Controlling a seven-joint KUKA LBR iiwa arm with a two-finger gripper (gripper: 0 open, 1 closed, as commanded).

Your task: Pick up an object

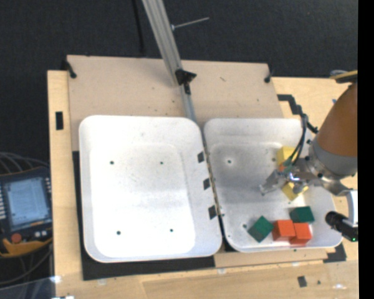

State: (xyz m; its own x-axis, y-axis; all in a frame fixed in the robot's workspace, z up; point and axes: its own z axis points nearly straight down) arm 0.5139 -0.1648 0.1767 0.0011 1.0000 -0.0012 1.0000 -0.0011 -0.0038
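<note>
Looking down, you see the right bin (pixel 237 136) holding a green block (pixel 260 228), an orange block (pixel 292 231), a darker green block (pixel 302 214) and yellow blocks (pixel 285 156). Your hand (pixel 285 180) hovers among the yellow ones; you cannot tell its grip. The left bin (pixel 143 185) sits beside it on the counter (pixel 59 167).

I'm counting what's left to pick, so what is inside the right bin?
Inside the right bin: two green blocks, an orange block and yellow blocks beside the gripper. The arm covers the bin's right side, so anything beneath it is hidden.
</note>
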